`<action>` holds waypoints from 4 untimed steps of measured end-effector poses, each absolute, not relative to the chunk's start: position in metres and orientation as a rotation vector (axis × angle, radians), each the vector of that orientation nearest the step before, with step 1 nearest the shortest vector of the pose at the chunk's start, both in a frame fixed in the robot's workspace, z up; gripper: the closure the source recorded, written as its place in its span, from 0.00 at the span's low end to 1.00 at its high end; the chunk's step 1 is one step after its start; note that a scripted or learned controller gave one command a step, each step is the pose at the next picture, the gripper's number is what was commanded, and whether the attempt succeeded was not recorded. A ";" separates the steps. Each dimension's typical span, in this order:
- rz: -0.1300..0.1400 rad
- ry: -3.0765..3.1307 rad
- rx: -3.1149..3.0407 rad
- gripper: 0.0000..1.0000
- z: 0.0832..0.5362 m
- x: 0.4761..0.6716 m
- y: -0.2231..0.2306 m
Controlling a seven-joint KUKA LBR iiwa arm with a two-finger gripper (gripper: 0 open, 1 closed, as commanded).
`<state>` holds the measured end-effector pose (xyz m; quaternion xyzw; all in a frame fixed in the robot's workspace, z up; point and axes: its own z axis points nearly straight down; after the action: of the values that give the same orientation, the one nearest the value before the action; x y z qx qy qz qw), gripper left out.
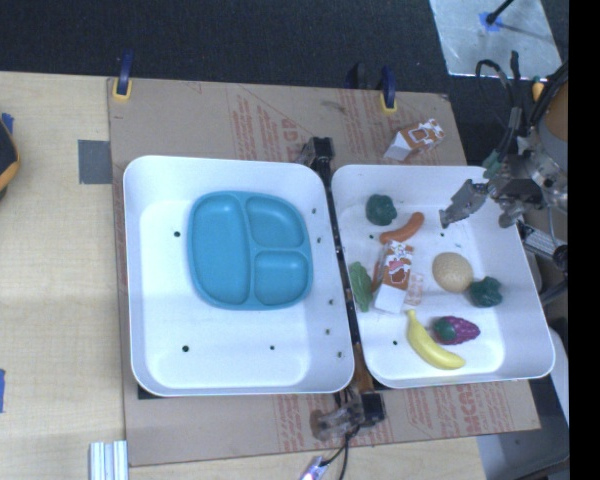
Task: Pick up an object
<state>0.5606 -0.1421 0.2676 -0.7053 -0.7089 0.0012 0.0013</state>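
Presently: gripper poised over the stocked right bin, nothing taken

Item 1. Gripper (472, 204). It is seen above the far right part of the right bin (525, 363), carried in from the right by the grey arm. Whether its fingers are spread or pressed together cannot be told at this resolution; no object is seen between them. A pick is judged to be in preparation, not achieved.

Item 2. Objects nearest the fingers. A pale round piece (453, 271), egg- or potato-like, lies below and slightly left of the fingers. A sausage (402, 229) is set to their left, and a dark green lump (381, 208) just beyond it. Either of the first two is judged a likely target, being closest.

Item 3. Objects further off. A second green lump (486, 291) rests just beside the pale piece. A red-and-white packet (395, 271) and a green pod-like piece (360, 285) are found well left and below. A purple piece (456, 329) and a banana (432, 342) lie touching at the bin's near edge, furthest below the fingers. The scattering is judged deliberate, so that single items can be approached apart.

Item 4. Left bin (160, 368). A blue divided plate (249, 249) is held in it, well apart from the fingers, presumably as a deposit place.

Item 5. Outside the bins. A small carton (417, 139) lies on the cardboard (230, 123), up and left of the fingers.
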 end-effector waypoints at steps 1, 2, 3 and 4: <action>0.007 -2.225 -2.213 0.00 0.166 0.602 -0.112; 0.006 -2.227 -2.215 0.00 0.100 0.643 -0.095; 0.002 -2.224 -2.218 0.00 0.092 0.656 -0.114; 0.005 -2.224 -2.214 0.00 0.092 0.656 -0.103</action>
<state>0.6561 -0.1030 0.0919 -0.7054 -0.7088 0.0015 0.0016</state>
